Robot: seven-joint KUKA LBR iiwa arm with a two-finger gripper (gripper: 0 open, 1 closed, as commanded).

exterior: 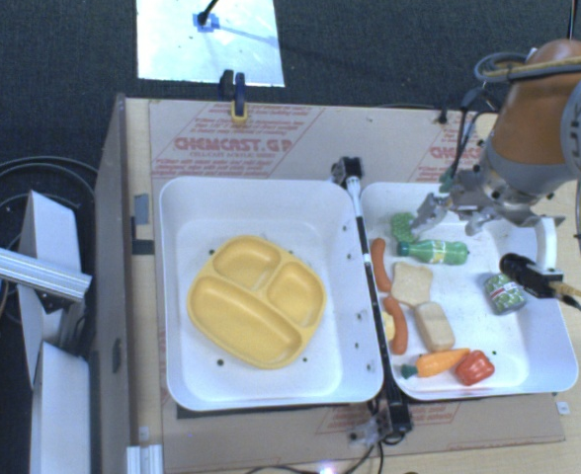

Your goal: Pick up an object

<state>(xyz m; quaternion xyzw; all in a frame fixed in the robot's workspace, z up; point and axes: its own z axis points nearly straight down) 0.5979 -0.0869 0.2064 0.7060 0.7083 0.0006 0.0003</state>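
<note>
Brown board (pixel 271 146) reads "CHEMCAST GP"; fingers (pixel 456 215) spread, released, above green bottle (pixel 434 253).

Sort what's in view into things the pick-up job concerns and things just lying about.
Job:
gripper over the right bin
green bottle
bread slice
carrot
red pepper
green can
two sausages

Lying about:
yellow divided tray in the left bin
blue clamp
cardboard sheet
</note>
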